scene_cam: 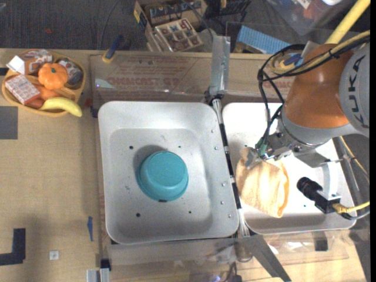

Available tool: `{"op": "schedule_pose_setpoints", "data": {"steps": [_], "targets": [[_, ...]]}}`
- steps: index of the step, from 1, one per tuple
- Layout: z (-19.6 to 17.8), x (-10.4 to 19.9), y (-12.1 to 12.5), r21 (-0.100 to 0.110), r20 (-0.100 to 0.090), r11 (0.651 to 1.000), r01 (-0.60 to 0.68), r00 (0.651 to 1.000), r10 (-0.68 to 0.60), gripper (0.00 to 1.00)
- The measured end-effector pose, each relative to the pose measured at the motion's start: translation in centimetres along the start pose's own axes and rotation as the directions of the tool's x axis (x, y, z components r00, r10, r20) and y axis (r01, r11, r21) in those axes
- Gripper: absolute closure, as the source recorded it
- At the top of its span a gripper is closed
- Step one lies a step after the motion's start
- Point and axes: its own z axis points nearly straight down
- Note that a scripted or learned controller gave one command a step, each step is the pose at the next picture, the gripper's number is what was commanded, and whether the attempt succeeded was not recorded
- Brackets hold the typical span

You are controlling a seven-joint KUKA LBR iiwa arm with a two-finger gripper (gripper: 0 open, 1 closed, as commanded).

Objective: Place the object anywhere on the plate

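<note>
Tan cloth [264, 188] hangs pinched in the gripper [258, 155] over the right bin [305, 216].

A single fixed camera looked down from above the wooden table [47, 175], tilted slightly so that the far edge and cluttered floor beyond it showed along the top of the frame. It stood at a middling height, close enough that the two shallow white plastic bins [117, 122] took up most of the view. The grey arm with the orange band [320, 93] entered from the right, and its tool [262, 151] sat right of centre; the left bin lay to the tool's left, the table's bare wood farther left.
</note>
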Motion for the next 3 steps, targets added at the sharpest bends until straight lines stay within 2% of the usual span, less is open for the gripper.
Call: {"op": "schedule_pose_setpoints", "data": {"steps": [1,2,3], "targets": [[0.9,4.3,2.3,-0.001,0.001,0.922,0.387,0.922,-0.387,1.0],[-0.3,8.5,5.8,-0.004,0.006,0.7,0.714,0.7,-0.714,1.0],[0.4,13.3,8.0,-0.003,0.007,0.368,0.93,0.368,-0.93,1.0]]}}
